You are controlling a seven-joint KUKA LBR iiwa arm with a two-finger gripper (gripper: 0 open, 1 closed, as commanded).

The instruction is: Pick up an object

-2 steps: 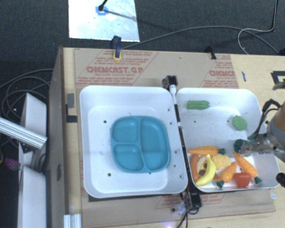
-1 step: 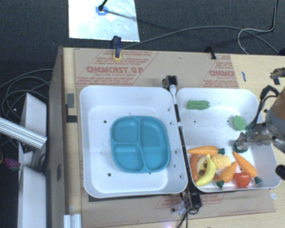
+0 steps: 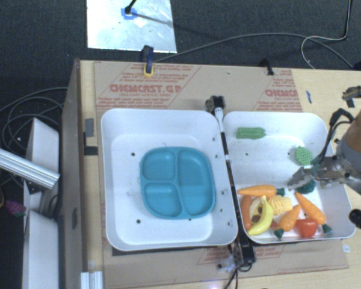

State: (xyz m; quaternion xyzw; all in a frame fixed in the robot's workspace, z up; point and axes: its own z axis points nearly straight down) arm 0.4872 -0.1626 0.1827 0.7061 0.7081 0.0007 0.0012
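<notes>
One gripper hovers, seemingly low, over toy food.

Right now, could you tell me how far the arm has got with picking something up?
Done: the arm has reached into the right bin, and its pincer sits low beside the pile of toy food. In hand: nothing that I can see; I cannot tell whether it has gripped anything. Left: grasping and lifting an item, perhaps a carrot or the banana. The blue tray lies in the left bin.

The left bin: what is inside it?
Inside the left bin lies a blue divided plate, its compartments holding nothing visible. What is beneath the plate is covered.
</notes>
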